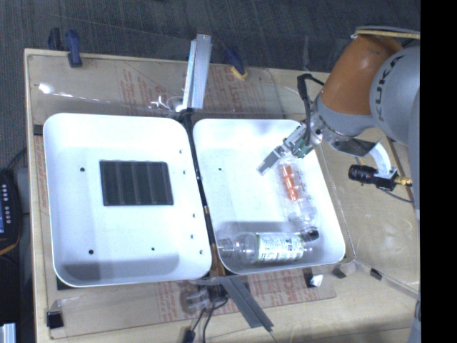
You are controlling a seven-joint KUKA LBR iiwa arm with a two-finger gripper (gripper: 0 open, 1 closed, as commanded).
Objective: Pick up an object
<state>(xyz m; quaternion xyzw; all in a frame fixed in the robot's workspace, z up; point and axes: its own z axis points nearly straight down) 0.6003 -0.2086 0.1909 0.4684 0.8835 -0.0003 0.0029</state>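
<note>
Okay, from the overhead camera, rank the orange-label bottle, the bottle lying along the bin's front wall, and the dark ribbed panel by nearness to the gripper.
From the gripper:
1. Orange-label bottle, right bin, beside it.
2. Front bottle, same bin's near wall.
3. Ribbed panel, left bin.

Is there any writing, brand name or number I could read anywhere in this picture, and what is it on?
"KUKA", only partly legible, on the grey robot arm.
Label on the clear plastic bottle lying along the near wall: too blurred to read.
Orange label on the second clear plastic bottle: too small to read.
Faint red print on the clear sheet over the wooden bench: unreadable.
</note>
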